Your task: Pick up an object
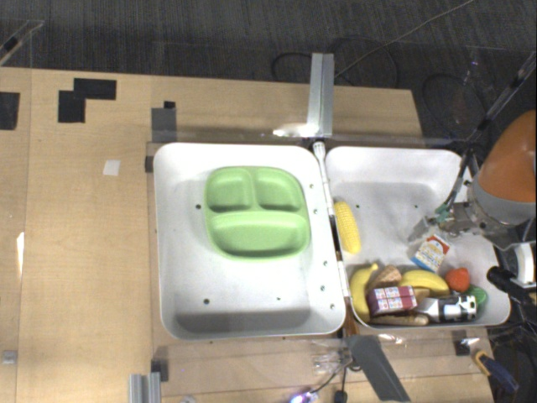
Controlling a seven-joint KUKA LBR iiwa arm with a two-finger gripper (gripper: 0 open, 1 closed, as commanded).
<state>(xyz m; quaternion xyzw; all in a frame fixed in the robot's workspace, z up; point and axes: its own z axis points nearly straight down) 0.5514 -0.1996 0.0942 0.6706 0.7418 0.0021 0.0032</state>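
Note:
My gripper hangs over the right side of the right bin, below the orange band of the arm. Just under it lies a small white, red and blue carton. A pile fills the bin's front: two bananas, a purple box, a brown piece, a red ball-like item, a green item and a black and white can. A yellow corn cob lies along the bin's left wall.
The left bin holds a green divided plate in its upper middle. A metal post stands behind the wall between the bins. Cables run across the dark floor at the back.

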